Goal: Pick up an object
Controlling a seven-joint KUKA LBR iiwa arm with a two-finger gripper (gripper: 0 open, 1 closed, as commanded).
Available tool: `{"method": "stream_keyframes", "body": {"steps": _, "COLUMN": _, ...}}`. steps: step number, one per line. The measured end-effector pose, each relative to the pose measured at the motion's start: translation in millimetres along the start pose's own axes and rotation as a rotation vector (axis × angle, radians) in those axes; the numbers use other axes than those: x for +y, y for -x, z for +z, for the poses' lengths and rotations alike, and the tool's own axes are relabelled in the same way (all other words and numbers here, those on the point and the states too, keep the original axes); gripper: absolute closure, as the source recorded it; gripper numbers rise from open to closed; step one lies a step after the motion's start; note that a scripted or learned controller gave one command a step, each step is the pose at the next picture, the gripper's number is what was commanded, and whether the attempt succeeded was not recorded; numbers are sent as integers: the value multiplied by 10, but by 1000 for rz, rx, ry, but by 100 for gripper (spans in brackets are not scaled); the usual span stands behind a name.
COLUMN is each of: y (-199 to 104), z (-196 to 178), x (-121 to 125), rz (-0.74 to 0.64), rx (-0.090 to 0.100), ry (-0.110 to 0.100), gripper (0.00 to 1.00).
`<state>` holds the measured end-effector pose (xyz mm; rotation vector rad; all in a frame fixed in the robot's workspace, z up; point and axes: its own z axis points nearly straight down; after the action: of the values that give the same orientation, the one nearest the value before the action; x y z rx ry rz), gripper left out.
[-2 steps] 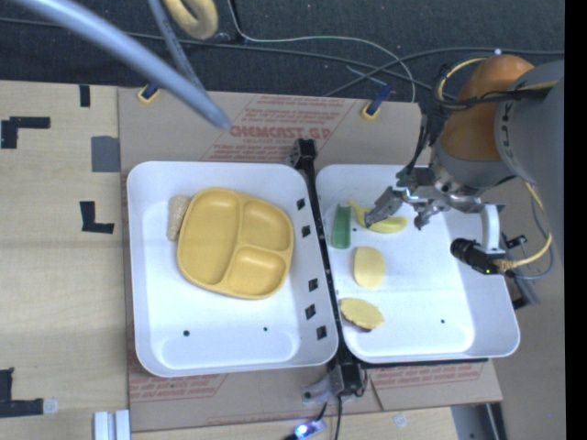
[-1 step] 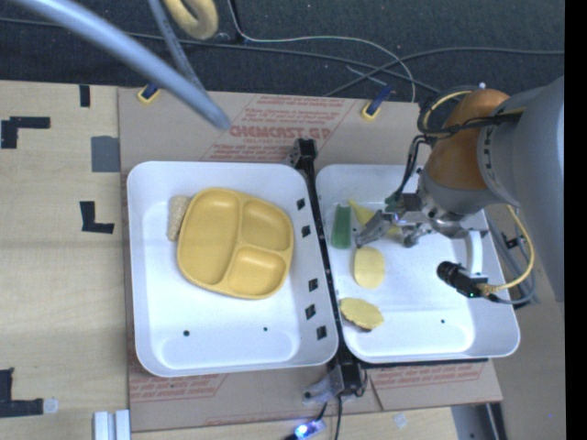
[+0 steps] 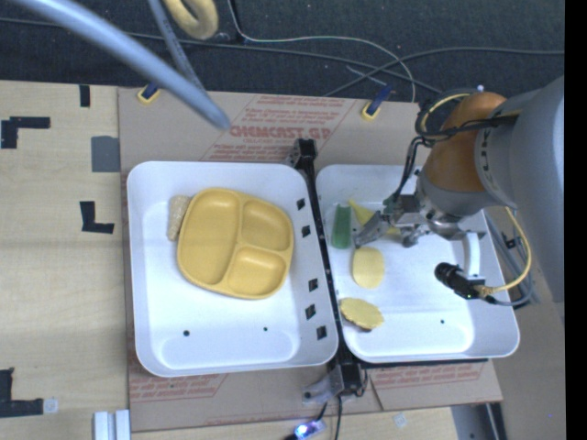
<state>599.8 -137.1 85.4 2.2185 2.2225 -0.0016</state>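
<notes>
- Worktop [image 3: 55, 273] carries two shallow white bins side by side on a cardboard sheet [image 3: 275, 126].
- We log the left bin [image 3: 156, 337] holding a yellow divided plate [image 3: 235, 243]; a tan sponge-like piece [image 3: 177, 216] shows at the plate's 9 o'clock edge, partly under it.
- Right bin [image 3: 459, 333] holds four small things: a green piece [image 3: 341, 225] against the divider wall, a small yellow wedge [image 3: 360, 214] just at its 3 o'clock, a pale yellow round slice [image 3: 368, 268] near the bin's middle, and a darker yellow ridged piece [image 3: 361, 313] at the slice's 6 o'clock, apart from it.
- Arm [image 3: 514, 154] reaches in from 3 o'clock, with its orange band over the right bin's upper part.
- Pincer [image 3: 385, 225] sits low in the right bin, between the wedge and the round slice, close to both.
- We cannot tell whether its tips are apart or together, nor whether anything sits between them.
</notes>
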Motion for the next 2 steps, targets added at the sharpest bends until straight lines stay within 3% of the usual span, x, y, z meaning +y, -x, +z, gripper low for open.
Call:
{"method": "stream_keyframes", "body": {"steps": 1, "y": 0, "z": -109, "x": 7, "rz": -1, "rx": -1, "ry": 3, "gripper": 100}}
{"method": "stream_keyframes", "body": {"steps": 2, "y": -41, "z": -738, "x": 25, "rz": 0, "rx": 1, "ry": 5, "gripper": 100}}
